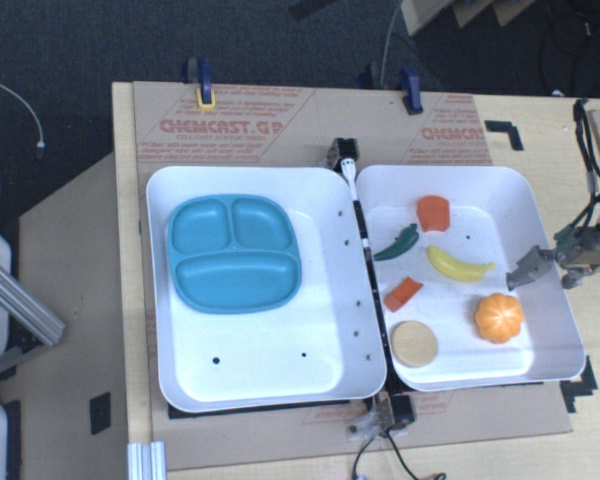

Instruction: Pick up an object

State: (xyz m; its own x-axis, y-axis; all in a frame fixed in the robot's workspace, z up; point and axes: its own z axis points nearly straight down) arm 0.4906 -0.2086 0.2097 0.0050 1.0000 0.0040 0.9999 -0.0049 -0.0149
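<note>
Lab bench point(280, 128), clamped white bins point(270, 378)

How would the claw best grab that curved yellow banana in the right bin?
Probably from straight above, across the middle of the yellow banana. It lies flat on the right white bin, thickest mid-length and tapering toward both ends, so fingers closing across its narrow width there should hold best. The gripper sits just to its right.

orange fruit point(499, 317), yellow banana point(458, 264), green pepper point(396, 243), red pieces, tan disc point(415, 342), all loose in right bin point(554, 358)

Glossy white plastic bins point(250, 378), matt blue plastic tray point(236, 253) (smooth), brown printed cardboard sheet point(135, 268) beneath.
</note>
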